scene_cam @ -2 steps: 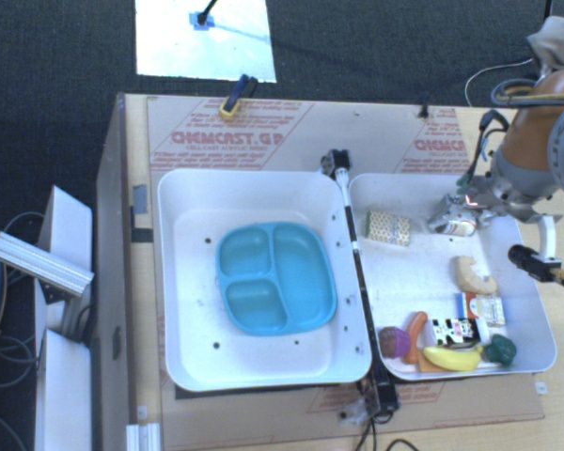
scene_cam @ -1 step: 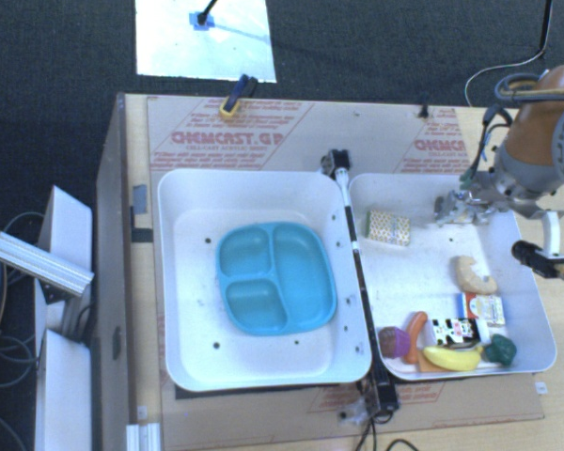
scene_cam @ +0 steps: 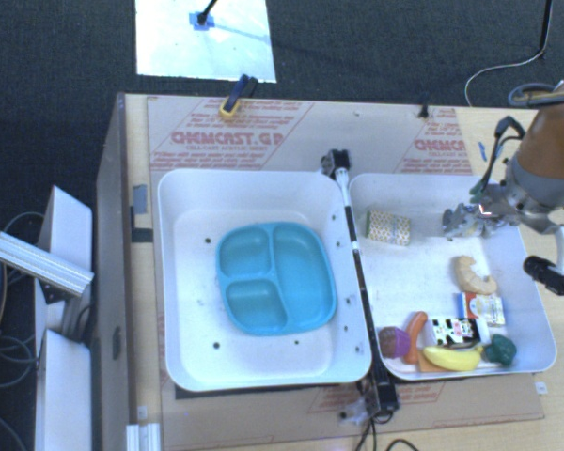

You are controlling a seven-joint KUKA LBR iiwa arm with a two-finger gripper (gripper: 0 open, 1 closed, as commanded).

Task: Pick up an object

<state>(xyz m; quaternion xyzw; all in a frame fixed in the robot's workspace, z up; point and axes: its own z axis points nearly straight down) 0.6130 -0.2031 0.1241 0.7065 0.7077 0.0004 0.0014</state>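
The grey arm with its orange band is seen reaching in over the right-hand shallow white bin (scene_cam: 536, 280), the two-finger gripper (scene_cam: 462, 220) hanging above the bin's upper floor. Whether anything sits between its tips cannot be told from here; the metalwork is small and blurred, so no grasp is claimed. Candidates are well laid out: a patterned beige block (scene_cam: 388, 227) lies near, to the gripper's side, alone on bare floor; a curved tan pastry-like piece (scene_cam: 471, 273) lies just below it. The yellow banana (scene_cam: 453, 357), green lump (scene_cam: 499, 349) and black-and-white carton (scene_cam: 448, 330) are crowded against the near wall. An isolated piece would best be chosen, probably the pastry, descended on squarely and lifted straight. The blue divided tray (scene_cam: 274, 278) in the left bin is well apart
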